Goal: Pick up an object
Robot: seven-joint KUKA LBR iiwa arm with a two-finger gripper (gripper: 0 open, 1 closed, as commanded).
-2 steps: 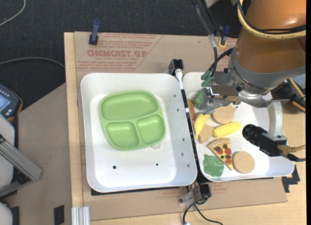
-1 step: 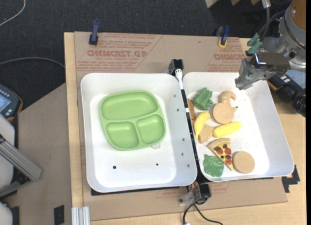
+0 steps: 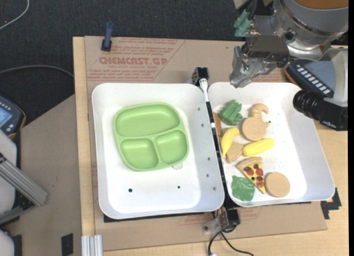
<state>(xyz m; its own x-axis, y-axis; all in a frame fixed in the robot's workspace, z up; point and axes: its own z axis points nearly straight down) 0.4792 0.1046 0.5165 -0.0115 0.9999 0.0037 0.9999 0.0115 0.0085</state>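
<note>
**Gripper poised at back rim of the toy-food bin**

Nearest the lens: green leaf toy (image 3: 243,188), pizza slice (image 3: 253,170), round cookie (image 3: 277,184), all in the right bin (image 3: 310,155). Behind them yellow banana pieces (image 3: 258,147), tan disc (image 3: 254,128), green broccoli-like piece (image 3: 231,111). Left bin (image 3: 105,139) carries a green divided plate (image 3: 150,135).

Gripper (image 3: 241,79) hangs above the right bin's back edge, nothing between its fingers; open or closed, cannot tell. Best target is probably the cookie, standing apart from the cluster. Fingertips are blurred and dark.

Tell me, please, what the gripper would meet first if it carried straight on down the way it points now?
Probably the far rim of the right bin, or its bare floor just inside; the gripper hangs over that edge. The green toy lies nearer the camera. Depth is hard to judge.
</note>
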